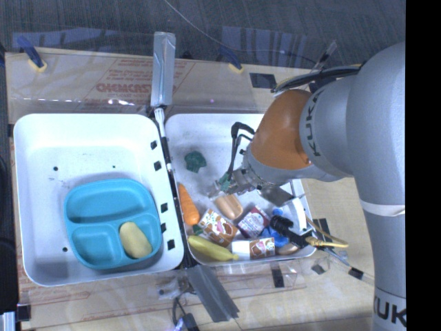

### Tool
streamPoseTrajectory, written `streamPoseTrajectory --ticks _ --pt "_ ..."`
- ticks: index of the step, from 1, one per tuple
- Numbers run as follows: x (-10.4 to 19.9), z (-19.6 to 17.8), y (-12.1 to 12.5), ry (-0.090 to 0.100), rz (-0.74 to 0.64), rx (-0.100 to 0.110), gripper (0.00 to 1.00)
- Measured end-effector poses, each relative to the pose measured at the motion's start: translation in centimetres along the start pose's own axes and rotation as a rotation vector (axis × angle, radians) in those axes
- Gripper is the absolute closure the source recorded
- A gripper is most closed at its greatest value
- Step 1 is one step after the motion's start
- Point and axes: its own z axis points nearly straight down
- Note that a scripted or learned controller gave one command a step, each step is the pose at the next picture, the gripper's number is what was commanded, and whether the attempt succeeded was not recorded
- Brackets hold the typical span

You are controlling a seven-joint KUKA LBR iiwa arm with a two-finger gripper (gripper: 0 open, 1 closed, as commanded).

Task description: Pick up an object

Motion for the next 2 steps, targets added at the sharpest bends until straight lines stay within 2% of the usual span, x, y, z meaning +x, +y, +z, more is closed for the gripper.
streamPoseTrajectory --ticks 1,2 --pt "-0.4 -6.1 -0.7 0.01 -0.437 0.011 1.0" --pt "-5.2 -8.7 4.4 0.011 -0.658 0.01 1.0"
